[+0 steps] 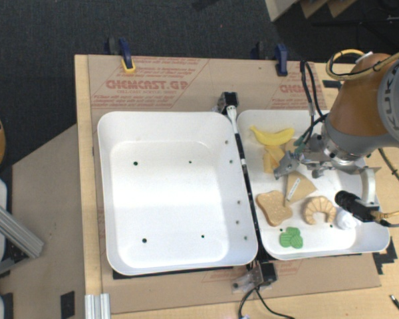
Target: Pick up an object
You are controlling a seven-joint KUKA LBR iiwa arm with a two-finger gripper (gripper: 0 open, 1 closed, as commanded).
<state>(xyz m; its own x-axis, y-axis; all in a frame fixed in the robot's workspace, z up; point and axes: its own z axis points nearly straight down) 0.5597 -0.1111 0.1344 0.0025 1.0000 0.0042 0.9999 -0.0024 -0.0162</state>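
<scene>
Claw (294, 178) over right bin (366, 244), grip unclear, yellow banana (272, 136) lying left-right

Fixed overhead camera, slanted down, both white bins (113, 178) framed

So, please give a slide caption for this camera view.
Arm's pincer hovers above toy foods in the right bin, near the banana.

The bins (169, 191) looked like smooth, slightly glossy white plastic — the tabletop (86, 178) was matt brown board, printed red.
</scene>
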